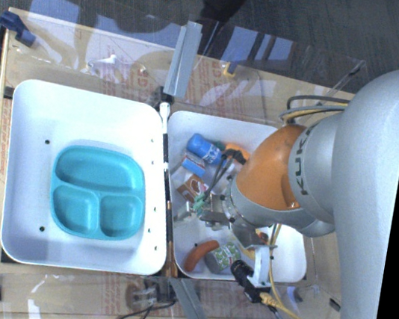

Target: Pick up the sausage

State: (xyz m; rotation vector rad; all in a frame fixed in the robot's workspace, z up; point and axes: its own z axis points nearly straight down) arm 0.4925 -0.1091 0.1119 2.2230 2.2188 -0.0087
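The arm [318, 175] leans in over the right bin [292, 263], its wrist hanging above the clutter, which reads as a descent toward a pick. The gripper [202, 208] sits low among the items near the bin's middle; whether it is spread or closed cannot be told from here. The sausage [201, 254] lies loose on the bin floor near the front wall, just beside a small green packet [225, 258] and apart from the gripper, so the gripper seems off target. The left bin [24, 163] holds a tray [98, 192], likely a drop spot. Count: two bins, one tray with three compartments, one sausage, one blue can [204, 147]
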